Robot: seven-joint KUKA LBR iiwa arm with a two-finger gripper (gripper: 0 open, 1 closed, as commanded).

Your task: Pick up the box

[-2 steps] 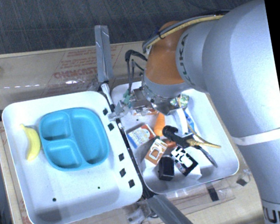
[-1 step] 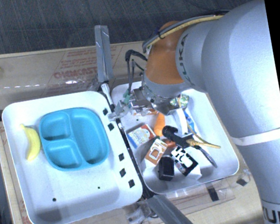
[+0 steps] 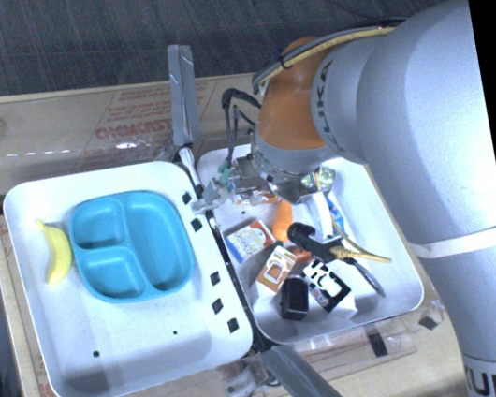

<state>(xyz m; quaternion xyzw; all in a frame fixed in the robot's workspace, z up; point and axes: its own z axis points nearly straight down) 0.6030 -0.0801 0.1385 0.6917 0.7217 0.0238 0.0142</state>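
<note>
**Gripper low over the right bin's far left corner, box lying loose nearer the front**

The arm (image 3: 423, 114) fills the right side of the view, its orange band (image 3: 290, 114) sitting over the far end of the right bin. The bench (image 3: 73, 119) under it is a pale board with red print.

The left bin (image 3: 29, 279) holds a blue tray (image 3: 132, 242) with three sections, lying flat in the bin's middle. A banana (image 3: 56, 250) lies just beside the tray's left edge, along the bin wall.

The right bin (image 3: 401, 256) is crowded. The gripper (image 3: 237, 180) hangs below the band at that bin's far left corner, close to the wall shared with the left bin. Cables and metal parts hide its tip, so I cannot tell whether it is spread or pressed together, and nothing can be seen held in it.

The box (image 3: 277, 266), orange with a white face, lies tilted near the middle of the right bin, apart from the gripper and nearer the front. A flat pack (image 3: 247, 238) lies between the two, touching the box's far corner. A black block (image 3: 294, 299) rests against the box's front side. A black-and-white piece (image 3: 328, 283) lies just right of that block. A yellow-handled tool (image 3: 360, 249) points toward the bin's right wall
</note>
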